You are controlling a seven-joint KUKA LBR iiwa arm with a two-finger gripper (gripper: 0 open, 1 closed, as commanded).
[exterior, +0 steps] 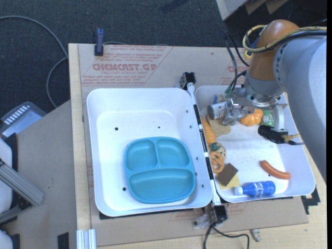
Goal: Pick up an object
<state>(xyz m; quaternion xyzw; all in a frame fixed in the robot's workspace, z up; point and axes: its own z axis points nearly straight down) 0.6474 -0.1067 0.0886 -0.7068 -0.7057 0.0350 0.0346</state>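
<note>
My gripper (231, 114) hangs low over the back left part of the right bin (298, 183), under the grey arm with its orange band. Just right of it lies an orange fruit (252, 120) with a green item (268, 119) beside that. A small silver can-like piece (217, 110) sits at the gripper's left side; whether it is held is unclear. A carrot-shaped orange piece (208, 130) lies along the bin's left wall.
The right bin's front half holds a pretzel-like pastry (217, 155), a brown and yellow sponge (228, 175), a blue bottle (258, 189) and a sausage (275, 170). In the left bin (104, 113) rests a blue divided plate (160, 169).
</note>
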